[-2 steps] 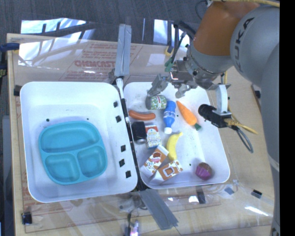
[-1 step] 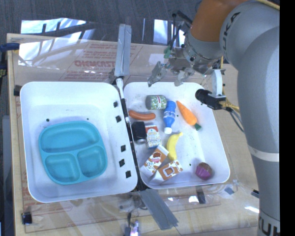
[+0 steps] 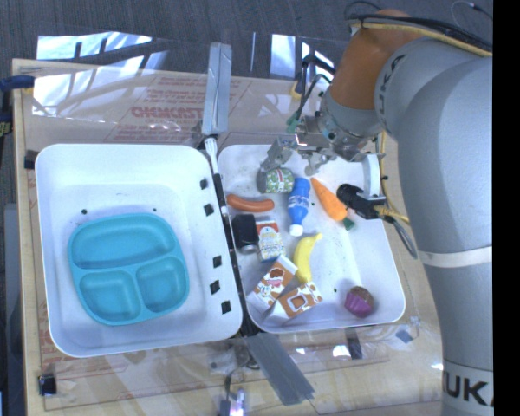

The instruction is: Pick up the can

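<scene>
Arm [image 3: 433, 146]: seen reaching in from the right, its orange band above the right bin's far edge.
Gripper [image 3: 296, 150]: held over the far end of the right bin, just above the can; nothing is seen gripped.
Fingers [image 3: 274, 156]: seen spread apart, one dark finger angled down toward the can's top left.
Can [image 3: 276, 179]: found in the right bin [image 3: 390, 267] near its far wall, lying on the floor, green and white label visible, just beside the bottle.
Bottle [image 3: 299, 202]: laid right of the can, blue and white, cap toward the near side.
Carrot [image 3: 330, 200]: laid right of the bottle, tilted.
Sausage [image 3: 250, 204]: laid near the bin's left wall, in front of the can.
Banana [image 3: 306, 256]: placed mid-bin, below the bottle.
Cartons [image 3: 286, 291]: grouped at the near side.
Purple item [image 3: 359, 301]: set in the near right corner.
Left bin [image 3: 61, 189]: occupied by a blue tray [image 3: 127, 267] with three compartments.
</scene>
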`<act>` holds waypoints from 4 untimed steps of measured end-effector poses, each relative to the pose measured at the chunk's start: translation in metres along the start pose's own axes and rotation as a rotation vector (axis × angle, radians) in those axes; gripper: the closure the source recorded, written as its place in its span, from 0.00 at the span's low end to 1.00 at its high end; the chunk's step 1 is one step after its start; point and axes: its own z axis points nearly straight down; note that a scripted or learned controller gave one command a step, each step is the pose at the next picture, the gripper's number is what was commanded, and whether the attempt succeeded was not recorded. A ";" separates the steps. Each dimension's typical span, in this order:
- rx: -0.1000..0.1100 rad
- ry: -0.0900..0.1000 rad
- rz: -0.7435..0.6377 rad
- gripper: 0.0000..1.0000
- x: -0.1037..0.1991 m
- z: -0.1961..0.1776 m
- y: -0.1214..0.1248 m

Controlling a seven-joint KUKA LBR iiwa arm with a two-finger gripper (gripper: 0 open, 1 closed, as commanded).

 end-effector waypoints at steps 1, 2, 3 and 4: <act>-0.023 -0.005 -0.014 0.00 0.015 0.058 0.006; -0.006 0.000 -0.074 0.00 -0.017 0.025 0.002; -0.007 -0.001 0.010 0.00 0.016 0.079 0.002; -0.004 0.000 0.006 1.00 0.017 0.070 0.002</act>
